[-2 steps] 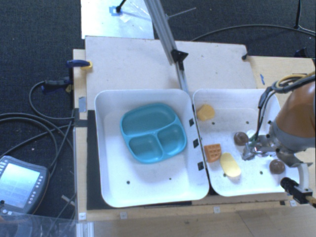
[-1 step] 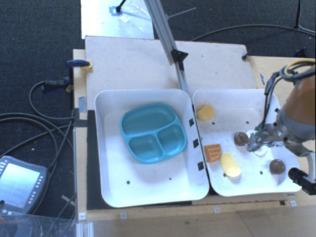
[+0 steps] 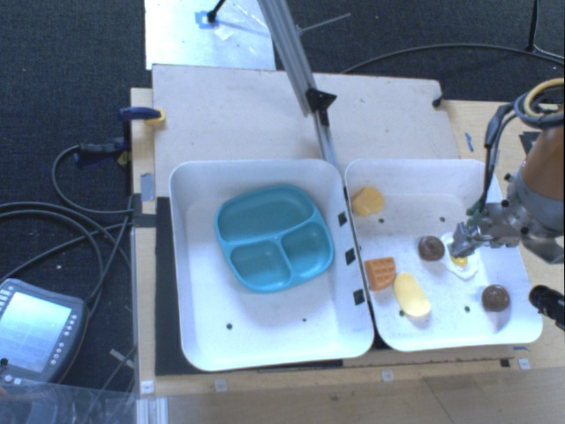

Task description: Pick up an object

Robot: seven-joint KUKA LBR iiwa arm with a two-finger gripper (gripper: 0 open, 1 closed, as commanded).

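1. Five small objects lie in the right bin (image 3: 441, 177): a brown ball (image 3: 431, 248) at its middle, an orange block (image 3: 380, 273) and a yellow oval (image 3: 411, 295) left of the ball, another brown ball (image 3: 495, 299) right of it.
2. The gripper (image 3: 461, 244) hovers just right of the middle ball; how its fingers stand I cannot tell.
3. Judged step: approach. Next it must centre over one object and descend.

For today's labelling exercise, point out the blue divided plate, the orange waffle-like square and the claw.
blue divided plate (image 3: 274, 237): camera view, middle ridge where compartments meet.
orange waffle-like square (image 3: 380, 273): camera view, centre of its top face.
claw (image 3: 460, 247): camera view, tip over the right bin.
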